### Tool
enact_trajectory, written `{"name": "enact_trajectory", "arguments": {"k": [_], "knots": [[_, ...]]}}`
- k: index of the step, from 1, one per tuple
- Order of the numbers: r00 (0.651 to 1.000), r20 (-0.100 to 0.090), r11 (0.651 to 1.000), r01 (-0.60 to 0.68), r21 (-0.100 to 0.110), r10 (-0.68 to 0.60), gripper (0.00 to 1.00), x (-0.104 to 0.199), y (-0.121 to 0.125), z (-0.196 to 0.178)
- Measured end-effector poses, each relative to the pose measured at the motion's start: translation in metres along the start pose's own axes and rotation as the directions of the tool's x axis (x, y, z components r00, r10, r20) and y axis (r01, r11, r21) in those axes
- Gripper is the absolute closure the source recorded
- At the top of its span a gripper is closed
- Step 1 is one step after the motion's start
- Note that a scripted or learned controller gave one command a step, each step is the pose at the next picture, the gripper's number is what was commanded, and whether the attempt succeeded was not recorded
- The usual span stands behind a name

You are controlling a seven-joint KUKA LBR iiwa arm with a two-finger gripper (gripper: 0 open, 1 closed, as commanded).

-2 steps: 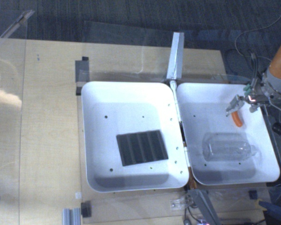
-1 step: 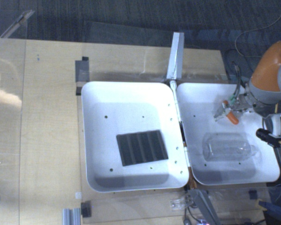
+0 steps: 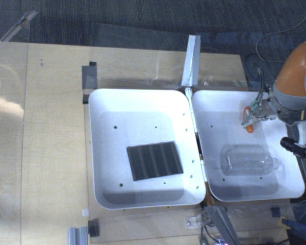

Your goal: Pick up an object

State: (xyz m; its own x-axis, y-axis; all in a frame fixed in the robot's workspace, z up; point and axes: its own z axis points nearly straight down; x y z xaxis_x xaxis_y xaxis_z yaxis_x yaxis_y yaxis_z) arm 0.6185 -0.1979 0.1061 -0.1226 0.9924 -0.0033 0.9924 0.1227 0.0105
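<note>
Pincer (image 3: 249, 120) hovers just above the clear bottle (image 3: 247, 162).

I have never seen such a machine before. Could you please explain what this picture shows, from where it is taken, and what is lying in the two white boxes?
The picture comes from one camera fixed above a wooden bench, looking down at a slant. On the bench stand two shallow white bins side by side. The left bin holds a dark ribbed rectangular mat lying flat. The right bin holds a clear plastic bottle lying on its side; it is see-through, so it is hard to spot. From the right, a grey robot arm with an orange band reaches over the right bin. Its gripper is at the bin's upper right part, apart from the bottle. I cannot see anything held between its fingers, and the small orange-red part at its tip is too small to name.
</note>
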Motion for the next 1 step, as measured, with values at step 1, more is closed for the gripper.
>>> {"name": "enact_trajectory", "arguments": {"k": [1], "knots": [[0.985,0.000,0.985,-0.172,0.007,0.172,1.00,0.0332,0.0497,-0.0838]]}}
